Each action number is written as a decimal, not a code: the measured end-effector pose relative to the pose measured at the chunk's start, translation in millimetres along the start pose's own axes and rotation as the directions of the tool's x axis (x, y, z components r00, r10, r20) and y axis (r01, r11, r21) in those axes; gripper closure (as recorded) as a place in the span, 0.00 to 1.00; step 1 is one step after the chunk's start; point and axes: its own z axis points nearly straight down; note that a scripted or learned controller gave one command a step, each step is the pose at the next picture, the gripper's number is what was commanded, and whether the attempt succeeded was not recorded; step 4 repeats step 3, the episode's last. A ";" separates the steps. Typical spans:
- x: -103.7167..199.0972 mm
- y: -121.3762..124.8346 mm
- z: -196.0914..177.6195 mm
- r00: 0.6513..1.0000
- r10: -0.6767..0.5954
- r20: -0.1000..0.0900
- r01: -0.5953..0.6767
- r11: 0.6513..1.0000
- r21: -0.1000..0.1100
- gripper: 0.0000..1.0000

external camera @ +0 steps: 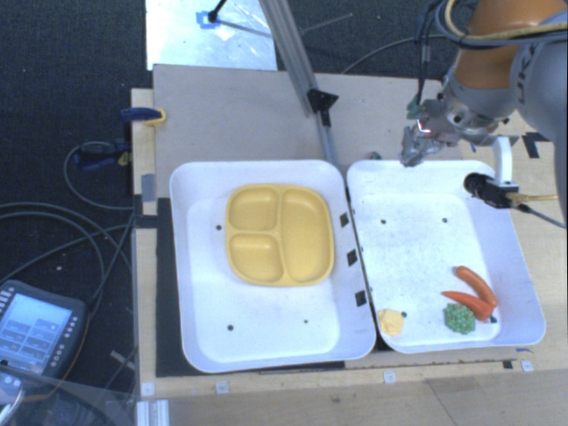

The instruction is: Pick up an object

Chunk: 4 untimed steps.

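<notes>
In the right bin (417, 238), near its front, lie two orange carrot-like pieces (473, 291), a green broccoli piece (459, 319) and a small yellow piece (390, 321) at the front left corner. My gripper (412, 153) hangs over the back rim of the right bin, far from these objects. Nothing shows between its tips.
The left bin (204, 327) holds a yellow three-compartment plate (279, 234). A grey pole (293, 51) slants down to the gap between the bins at the back. Cables and a pendant lie off the bench to the left.
</notes>
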 end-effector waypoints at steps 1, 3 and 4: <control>50.2 -32.0 -7.3 1.000 0.000 -0.001 0.000 1.000 0.002 1.00; 139.2 -83.0 -5.7 1.000 0.000 -0.001 0.000 1.000 0.003 1.00; 139.2 -83.0 -5.7 1.000 0.000 -0.001 0.000 1.000 0.003 1.00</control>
